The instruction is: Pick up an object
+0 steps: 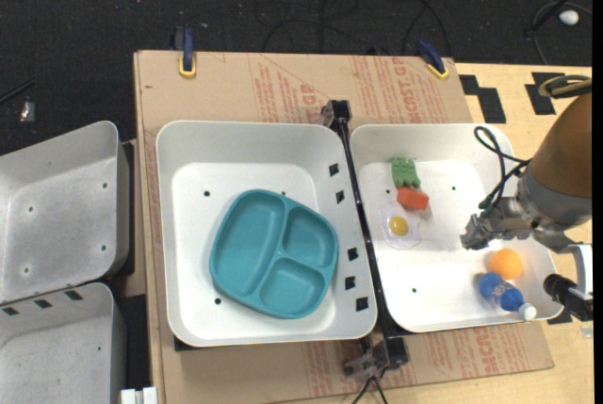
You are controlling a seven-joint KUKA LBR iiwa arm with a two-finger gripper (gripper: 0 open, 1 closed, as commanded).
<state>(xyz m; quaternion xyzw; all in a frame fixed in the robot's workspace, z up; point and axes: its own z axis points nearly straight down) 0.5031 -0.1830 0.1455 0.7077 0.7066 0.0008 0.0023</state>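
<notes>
Gripper (479, 233) is seen low in the right bin (443, 317), reaching in from the right; whether it is spread or pressed together cannot be told.

Nearest the camera, a blue toy (499, 291) lies at the bin's near right. An orange ball (507, 263) sits just beyond it, close beside the gripper and apart from it. Farther left a small yellow piece (399, 226) rests on a clear disc, then a red piece (413, 199) and a green block (405, 171) farther still.

If the gripper is lowered off-centre, the ball is likely to be nudged and rolled away. A miss between ball and toy is also possible.

A teal tray (273, 251) lies in the left bin (188, 298).
</notes>
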